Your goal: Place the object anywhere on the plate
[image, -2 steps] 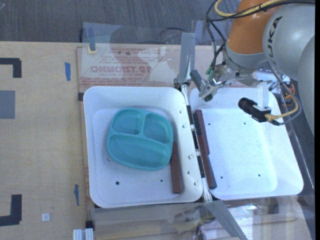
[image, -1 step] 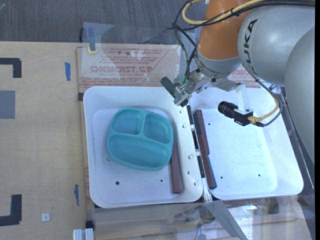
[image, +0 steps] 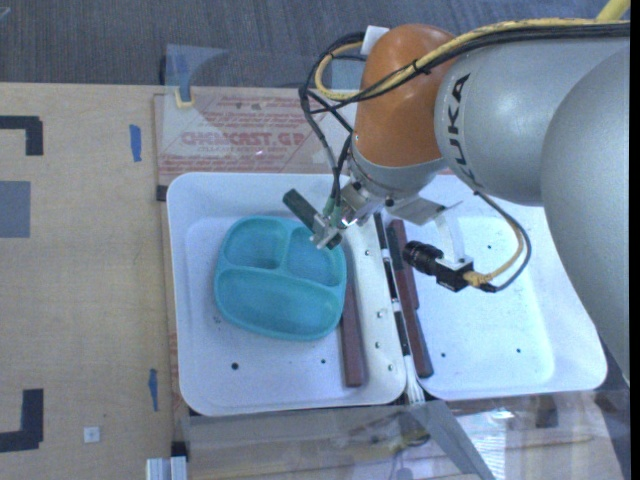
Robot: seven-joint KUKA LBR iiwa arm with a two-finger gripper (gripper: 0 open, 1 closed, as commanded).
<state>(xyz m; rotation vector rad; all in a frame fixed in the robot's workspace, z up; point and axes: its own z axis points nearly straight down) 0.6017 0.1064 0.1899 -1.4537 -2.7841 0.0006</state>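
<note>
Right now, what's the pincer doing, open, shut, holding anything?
Pincer: over the teal plate's upper right rim; open or shut cannot be told, nor whether it holds anything.

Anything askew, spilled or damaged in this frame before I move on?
Nothing stands out. The teal divided plate lies flat in the left bin, uncracked and unspilled. The claw is above the plate's upper right rim, with a small dark object at its tip.

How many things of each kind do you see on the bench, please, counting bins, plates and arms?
White bins: 2 (left bin, right bin)
Teal divided plate: 1
Robot arm, with its gripper over the plate's edge: 1
Total: 4
</note>
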